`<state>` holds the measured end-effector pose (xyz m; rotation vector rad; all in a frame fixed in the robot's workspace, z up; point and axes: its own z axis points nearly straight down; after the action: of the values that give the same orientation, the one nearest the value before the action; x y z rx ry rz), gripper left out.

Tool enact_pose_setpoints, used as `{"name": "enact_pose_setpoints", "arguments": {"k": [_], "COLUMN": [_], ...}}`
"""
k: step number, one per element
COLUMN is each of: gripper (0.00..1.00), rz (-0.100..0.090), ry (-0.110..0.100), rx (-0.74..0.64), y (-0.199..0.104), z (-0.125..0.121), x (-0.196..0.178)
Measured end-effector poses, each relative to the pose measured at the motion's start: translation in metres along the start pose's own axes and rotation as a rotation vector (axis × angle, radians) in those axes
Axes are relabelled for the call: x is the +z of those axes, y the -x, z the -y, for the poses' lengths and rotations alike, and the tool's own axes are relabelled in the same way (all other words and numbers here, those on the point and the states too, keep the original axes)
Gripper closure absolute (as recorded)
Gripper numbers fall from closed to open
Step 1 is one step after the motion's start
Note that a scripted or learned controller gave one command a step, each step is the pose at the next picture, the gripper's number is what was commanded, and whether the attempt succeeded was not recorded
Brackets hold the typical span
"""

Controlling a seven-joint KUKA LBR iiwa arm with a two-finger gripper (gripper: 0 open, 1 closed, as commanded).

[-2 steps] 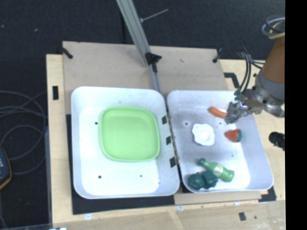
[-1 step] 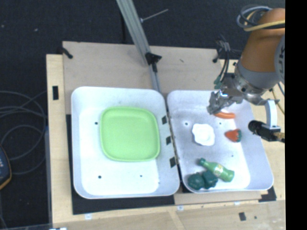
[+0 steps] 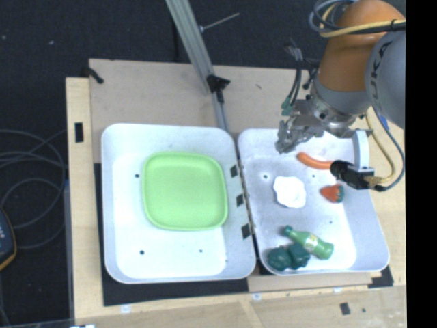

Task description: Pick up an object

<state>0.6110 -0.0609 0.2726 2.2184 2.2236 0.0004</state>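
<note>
The right bin (image 3: 362, 248) holds an orange carrot-like piece (image 3: 313, 160), a white lump (image 3: 289, 191), a small red and green piece (image 3: 332, 193), a green bottle (image 3: 309, 242) lying on its side and a dark teal lump (image 3: 287, 256). My gripper (image 3: 285, 142) hangs over the bin's far left part, just left of the orange piece and above the white lump. Nothing shows between its fingers.
The left bin (image 3: 123, 183) carries a light green square plate (image 3: 184, 190). A grey metal pole (image 3: 194, 46) slants from the top down to the gap between the bins. Black cables (image 3: 372, 176) loop off the wrist over the right bin's far right side.
</note>
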Motion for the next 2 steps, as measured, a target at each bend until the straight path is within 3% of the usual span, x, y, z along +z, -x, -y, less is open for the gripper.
{"name": "enact_pose_setpoints", "arguments": {"k": [1,2], "gripper": [1.00,1.00], "rz": [0.000,-0.001], "ry": [-0.002,0.001], "rx": [0.000,0.000], "y": [-0.043,-0.084], "z": [-0.023,-0.047], "x": [0.020,0.016]}}
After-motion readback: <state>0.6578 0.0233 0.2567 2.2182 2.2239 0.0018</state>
